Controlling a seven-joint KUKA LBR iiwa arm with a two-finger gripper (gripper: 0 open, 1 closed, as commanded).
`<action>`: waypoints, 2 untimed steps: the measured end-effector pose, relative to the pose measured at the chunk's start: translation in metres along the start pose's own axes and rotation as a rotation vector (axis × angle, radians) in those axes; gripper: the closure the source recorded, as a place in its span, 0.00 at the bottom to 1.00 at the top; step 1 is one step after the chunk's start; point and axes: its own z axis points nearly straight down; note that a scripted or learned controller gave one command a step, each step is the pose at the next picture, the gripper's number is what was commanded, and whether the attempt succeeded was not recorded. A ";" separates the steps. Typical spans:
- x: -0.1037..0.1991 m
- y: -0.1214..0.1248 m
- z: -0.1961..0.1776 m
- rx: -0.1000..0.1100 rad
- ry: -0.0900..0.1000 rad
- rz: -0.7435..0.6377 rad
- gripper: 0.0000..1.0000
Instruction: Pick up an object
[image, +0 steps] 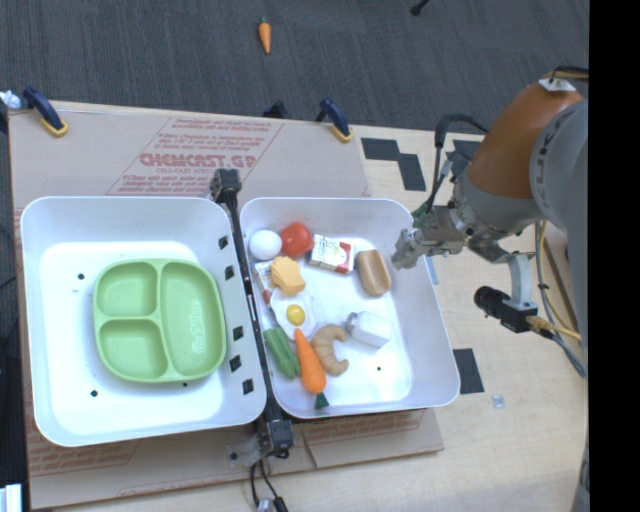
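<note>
The hand (412, 248) hangs over the right rim of the right bin (428, 330), just beside the bread roll (372, 272); I cannot tell whether it is open or closed, and nothing shows in its grip. The candidates for picking all lie in that right bin: a white egg (265, 243) and a tomato (296, 239) toward the far edge, a small red-and-white packet (331, 254) next to them, a yellow cheese wedge (287, 275), a fried egg (296, 315), a croissant (331, 350), a carrot (311, 366) and a green pod (281, 352) along the near-left side, and a pale block (370, 329) near the middle. The left bin (40, 330) holds a green divided plate (160, 320). The likeliest trouble, in my judgement, is the rim: coming down this close to the bin wall could catch the edge and tip or shove the bin instead of reaching the roll. Crowding is the other risk, since the croissant, carrot and pod touch or nearly touch, so a descent there could wedge against two things and lift neither. Rounded pieces such as the egg or tomato look prone to squirting out of a two-finger pinch.
</note>
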 end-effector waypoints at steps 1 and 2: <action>0.001 -0.030 0.032 0.004 0.001 -0.001 1.00; 0.000 0.030 0.027 0.000 0.000 0.000 1.00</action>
